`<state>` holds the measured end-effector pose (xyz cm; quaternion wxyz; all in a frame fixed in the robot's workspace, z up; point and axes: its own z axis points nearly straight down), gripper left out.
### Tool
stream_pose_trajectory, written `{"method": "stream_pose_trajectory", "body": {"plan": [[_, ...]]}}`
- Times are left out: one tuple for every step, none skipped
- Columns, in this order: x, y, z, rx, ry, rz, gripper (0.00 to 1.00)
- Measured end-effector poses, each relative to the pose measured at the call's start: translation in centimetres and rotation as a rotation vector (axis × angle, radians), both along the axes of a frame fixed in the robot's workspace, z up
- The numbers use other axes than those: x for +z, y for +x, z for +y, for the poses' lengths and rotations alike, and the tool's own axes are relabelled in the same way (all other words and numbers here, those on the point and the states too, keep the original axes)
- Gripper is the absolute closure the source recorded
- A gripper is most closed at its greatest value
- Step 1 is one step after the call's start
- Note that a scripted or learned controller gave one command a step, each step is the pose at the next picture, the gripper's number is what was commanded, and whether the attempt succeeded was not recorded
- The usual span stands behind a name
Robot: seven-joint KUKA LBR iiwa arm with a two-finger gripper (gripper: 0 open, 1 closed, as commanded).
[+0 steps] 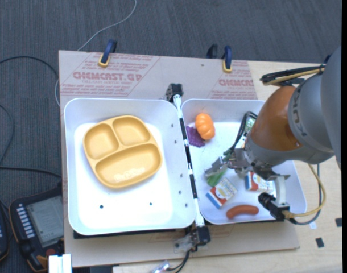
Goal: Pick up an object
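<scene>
The right bin point(287, 114) holds several small things. An orange pumpkin-shaped toy point(205, 125) lies at its far left beside a purple piece point(194, 135). A green item point(217, 179) lies near the middle. A red-and-white carton point(221, 194) lies just below it, and a red sausage point(242, 211) rests by the near wall. Another red-and-white packet point(253, 182) peeks out under the wrist. My gripper point(217, 167) is low in this bin, right above the green item, with the orange-banded arm point(279, 124) over the bin's right half.
The left bin point(77, 209) holds a yellow three-compartment plate point(123, 151). A metal divider rail point(185, 147) separates the bins. Clamps point(108, 51) sit on the board's far edge. A pendant point(37, 220) lies on the floor at lower left.
</scene>
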<state>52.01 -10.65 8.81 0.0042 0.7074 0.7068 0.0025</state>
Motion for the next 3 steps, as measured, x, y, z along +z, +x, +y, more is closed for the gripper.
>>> {"method": "stream_pose_trajectory", "body": {"plan": [[1.1, 0.1, 0.0, 0.000, 0.002, -0.002, 1.00], [9.7, -3.6, 4.8, 0.002, 0.002, 0.008, 1.00], [10.1, -3.6, 7.8, 0.003, 0.002, 0.009, 1.00]]}}
